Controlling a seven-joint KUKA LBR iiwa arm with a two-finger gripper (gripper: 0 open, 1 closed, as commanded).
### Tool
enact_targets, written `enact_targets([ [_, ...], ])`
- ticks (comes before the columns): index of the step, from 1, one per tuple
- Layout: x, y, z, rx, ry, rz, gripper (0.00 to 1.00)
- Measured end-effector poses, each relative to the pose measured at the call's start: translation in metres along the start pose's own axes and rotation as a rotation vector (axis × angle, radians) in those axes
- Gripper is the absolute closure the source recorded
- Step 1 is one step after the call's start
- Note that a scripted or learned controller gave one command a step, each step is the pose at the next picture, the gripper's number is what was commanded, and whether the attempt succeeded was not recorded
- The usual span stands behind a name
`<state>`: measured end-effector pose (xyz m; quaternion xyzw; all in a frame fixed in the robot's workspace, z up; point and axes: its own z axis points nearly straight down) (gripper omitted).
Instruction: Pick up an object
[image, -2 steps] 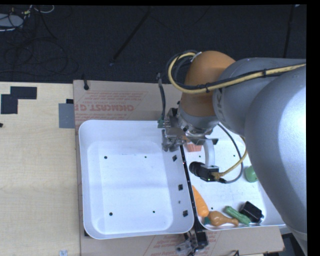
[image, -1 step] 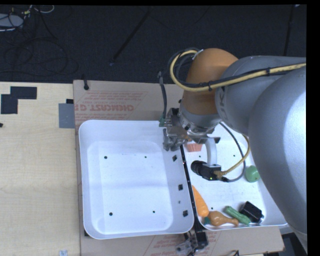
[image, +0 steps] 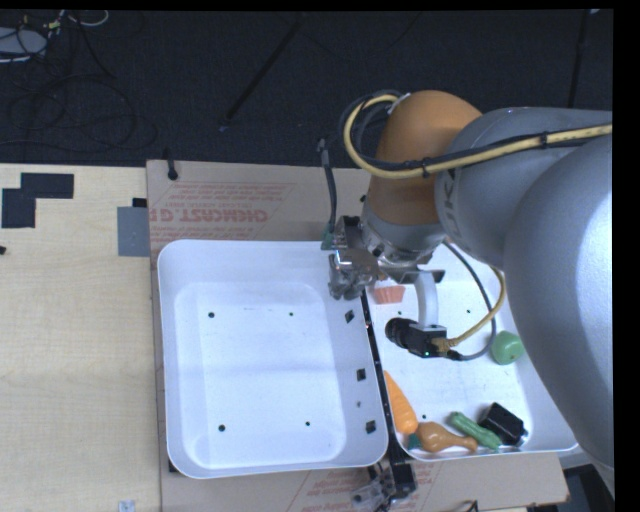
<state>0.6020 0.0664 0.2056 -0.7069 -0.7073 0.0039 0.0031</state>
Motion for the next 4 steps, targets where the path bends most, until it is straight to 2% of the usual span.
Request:
enact_targets([
  [1, 0.049, 0.029, 0.072, -0.004, 0.001, -0.003, 1.0],
  [2, 0.109, 0.035, -0.012, -0.014, 0.004, -0.005, 1.0],
  [3, 0.108, 0.04, 0.114, 0.003, -0.003, -0.003, 1.0],
  [4, 0.16, 0.017, 0.055, -0.01, 0.003, -0.004, 1.0],
])
